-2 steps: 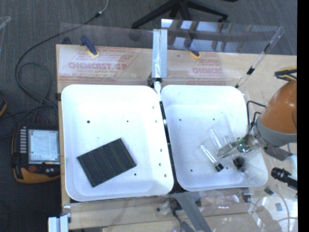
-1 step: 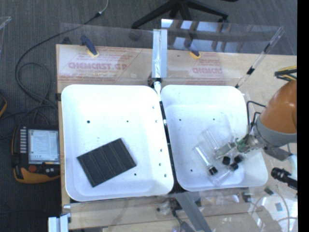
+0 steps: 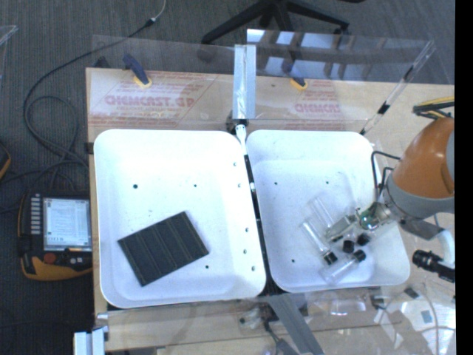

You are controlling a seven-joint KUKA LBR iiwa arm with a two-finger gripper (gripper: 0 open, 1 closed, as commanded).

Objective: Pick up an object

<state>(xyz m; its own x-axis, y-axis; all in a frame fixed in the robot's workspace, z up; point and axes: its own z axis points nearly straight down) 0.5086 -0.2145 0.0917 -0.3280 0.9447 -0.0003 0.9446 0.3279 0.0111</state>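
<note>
**Dark panel in left bin, gripper low in right bin**

Dark ribbed panel [image 3: 163, 247] is seen lying flat in the left bin [image 3: 103, 198], toward the near wall, turned at a slant to the bin edges and touching nothing else. A handheld control unit with a lit screen [image 3: 58, 231] is seen on the floor left of the bench [image 3: 170, 102], with a cable looped above it. The right bin [image 3: 310, 150] is set just beside the left bin, rims touching along the middle. The gripper [image 3: 341, 235] is seen down inside the right bin, in its near right part, well apart from the panel. Clear plastic parts and small black pieces are clustered at it; whether these belong to the gripper or lie loose cannot be told. Whether the gripper is open, closed or gripping anything cannot be told. The arm [image 3: 425, 172], orange band showing, is seen over the right bin's right rim.
</note>
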